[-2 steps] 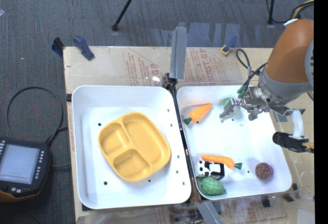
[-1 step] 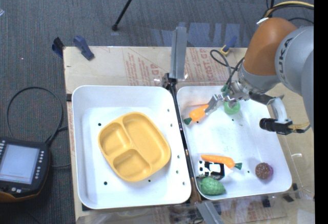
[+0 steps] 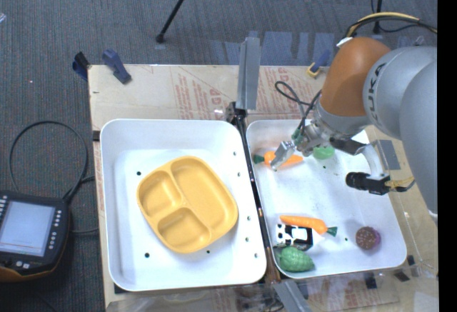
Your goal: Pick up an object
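Low over the back of the right bin (image 3: pixel 385 232), the gripper (image 3: pixel 285 156) sits right at a small orange carrot (image 3: pixel 280 159) near the bin's left wall; whether it is spread or closed around the carrot cannot be told. A green piece (image 3: pixel 324 152) lies just beside. The carrot is thin and rounded, so an off-centre pinch could roll it against the wall. A second carrot (image 3: pixel 305 223) lies nearer the front.
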Available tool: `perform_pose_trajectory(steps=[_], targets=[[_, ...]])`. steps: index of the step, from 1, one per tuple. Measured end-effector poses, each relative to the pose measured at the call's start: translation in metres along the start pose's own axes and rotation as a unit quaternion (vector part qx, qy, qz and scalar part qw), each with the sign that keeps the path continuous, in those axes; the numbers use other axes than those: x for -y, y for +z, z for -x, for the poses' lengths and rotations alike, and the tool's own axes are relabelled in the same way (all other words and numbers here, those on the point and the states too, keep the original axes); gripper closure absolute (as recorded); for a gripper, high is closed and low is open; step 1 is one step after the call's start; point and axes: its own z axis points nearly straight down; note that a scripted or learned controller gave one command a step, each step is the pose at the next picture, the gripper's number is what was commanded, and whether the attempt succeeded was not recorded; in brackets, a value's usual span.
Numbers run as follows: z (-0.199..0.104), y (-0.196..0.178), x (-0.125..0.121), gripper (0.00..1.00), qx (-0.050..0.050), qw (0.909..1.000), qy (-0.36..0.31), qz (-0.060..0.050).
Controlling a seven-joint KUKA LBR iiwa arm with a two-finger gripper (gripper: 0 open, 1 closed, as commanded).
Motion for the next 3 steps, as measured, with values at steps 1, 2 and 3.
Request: perform_pose_trajectory(steps=[1,2,3], targets=[[-0.003,0.017,-0.001,0.00,0.000,0.9803,0.197,0.000],[0.030,-0.116,0.007,0.00,0.003,0.9853,0.171,0.008],[0.093,-0.060,0.031,0.00,0.001,0.9989,0.046,0.001]])
